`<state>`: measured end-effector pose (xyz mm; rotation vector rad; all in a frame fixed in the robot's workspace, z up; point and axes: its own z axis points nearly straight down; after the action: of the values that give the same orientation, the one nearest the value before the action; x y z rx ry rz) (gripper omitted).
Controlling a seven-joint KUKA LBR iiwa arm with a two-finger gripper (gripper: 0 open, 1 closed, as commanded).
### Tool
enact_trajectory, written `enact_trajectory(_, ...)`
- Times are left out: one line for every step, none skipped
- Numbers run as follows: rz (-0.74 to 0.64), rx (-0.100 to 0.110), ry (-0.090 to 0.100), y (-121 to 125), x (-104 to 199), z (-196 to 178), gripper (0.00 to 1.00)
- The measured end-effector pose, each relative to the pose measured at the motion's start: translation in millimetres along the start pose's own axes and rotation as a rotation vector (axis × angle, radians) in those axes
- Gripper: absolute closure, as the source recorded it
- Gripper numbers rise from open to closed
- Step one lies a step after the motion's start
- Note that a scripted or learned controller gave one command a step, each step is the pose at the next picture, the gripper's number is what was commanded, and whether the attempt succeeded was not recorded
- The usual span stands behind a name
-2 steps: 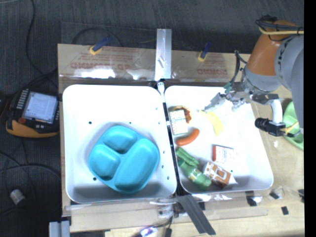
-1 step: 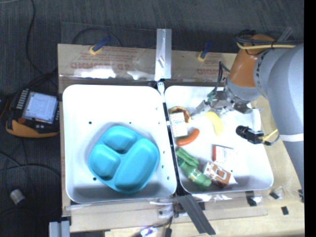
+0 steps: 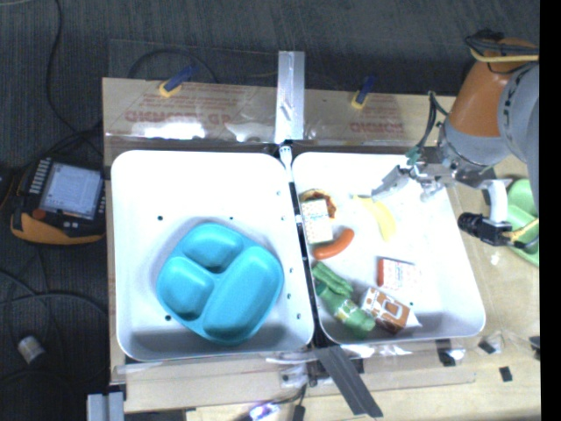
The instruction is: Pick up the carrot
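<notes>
The carrot (image 3: pixel 333 244) lies in the right bin (image 3: pixel 438 261), near its left wall, just below a small white packet (image 3: pixel 316 230) and above a green vegetable (image 3: pixel 337 289). A banana (image 3: pixel 382 218) lies to its right, with two small boxes (image 3: pixel 394 289) lower down. The gripper (image 3: pixel 394 181) hovers over the bin's upper part, apart from the carrot; whether its fingers are apart or together cannot be told. A blue divided tray (image 3: pixel 219 279) sits in the left bin (image 3: pixel 140 191).
</notes>
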<state>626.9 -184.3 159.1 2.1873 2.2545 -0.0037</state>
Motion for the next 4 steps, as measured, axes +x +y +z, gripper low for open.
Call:
enact_trajectory(-0.061,-0.008,-0.005,31,8,71,0.00)
enact_trajectory(-0.075,0.000,0.000,15,62,18,0.00)
enact_trajectory(-0.029,-0.008,-0.003,19,-7,71,0.00)
enact_trajectory(-0.210,0.000,0.001,-5,69,-1,0.00)
